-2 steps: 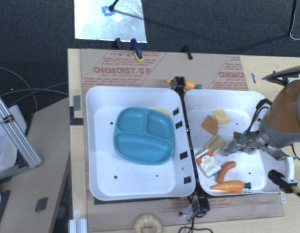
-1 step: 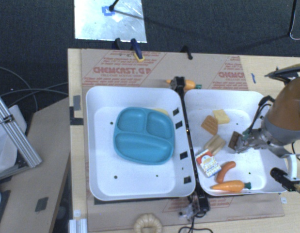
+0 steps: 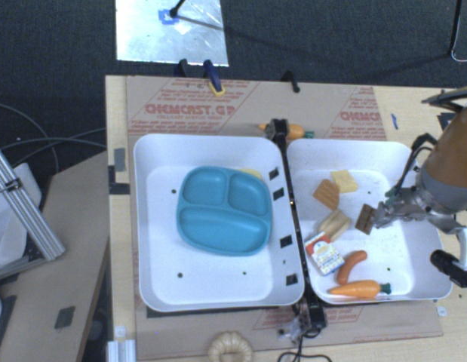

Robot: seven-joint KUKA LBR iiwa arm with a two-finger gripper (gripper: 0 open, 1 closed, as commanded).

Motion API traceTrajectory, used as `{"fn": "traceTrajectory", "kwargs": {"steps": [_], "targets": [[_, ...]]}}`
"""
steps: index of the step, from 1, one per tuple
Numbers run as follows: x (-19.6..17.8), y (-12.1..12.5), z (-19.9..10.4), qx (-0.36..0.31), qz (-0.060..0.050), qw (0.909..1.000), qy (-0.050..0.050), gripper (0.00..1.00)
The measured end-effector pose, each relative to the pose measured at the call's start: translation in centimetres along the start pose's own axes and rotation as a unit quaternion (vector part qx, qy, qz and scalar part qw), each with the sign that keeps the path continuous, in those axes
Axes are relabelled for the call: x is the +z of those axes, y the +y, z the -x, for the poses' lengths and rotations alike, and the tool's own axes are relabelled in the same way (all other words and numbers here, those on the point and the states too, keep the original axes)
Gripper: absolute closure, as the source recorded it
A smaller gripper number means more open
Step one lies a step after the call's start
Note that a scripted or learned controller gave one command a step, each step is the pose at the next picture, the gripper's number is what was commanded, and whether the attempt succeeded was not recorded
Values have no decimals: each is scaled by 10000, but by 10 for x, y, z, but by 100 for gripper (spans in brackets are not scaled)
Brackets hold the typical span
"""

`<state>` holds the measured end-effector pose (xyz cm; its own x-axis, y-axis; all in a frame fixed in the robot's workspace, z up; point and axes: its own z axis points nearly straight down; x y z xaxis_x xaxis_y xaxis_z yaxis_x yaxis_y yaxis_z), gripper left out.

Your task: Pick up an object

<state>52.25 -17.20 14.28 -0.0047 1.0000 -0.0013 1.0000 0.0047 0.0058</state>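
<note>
One dark brown block (image 3: 365, 219) sits at the tip of the tool (image 3: 376, 217) over the right bin (image 3: 399, 153); held or merely touched, and how far open, I cannot tell. Lift-out is unconfirmed; carrot (image 3: 359, 289) and sausage (image 3: 351, 265) lie untouched.
</note>
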Motion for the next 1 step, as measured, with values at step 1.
{"fn": "traceTrajectory", "kwargs": {"steps": [1], "targets": [[-47, -4, -4, 1, 2, 10000, -1, 100]]}}
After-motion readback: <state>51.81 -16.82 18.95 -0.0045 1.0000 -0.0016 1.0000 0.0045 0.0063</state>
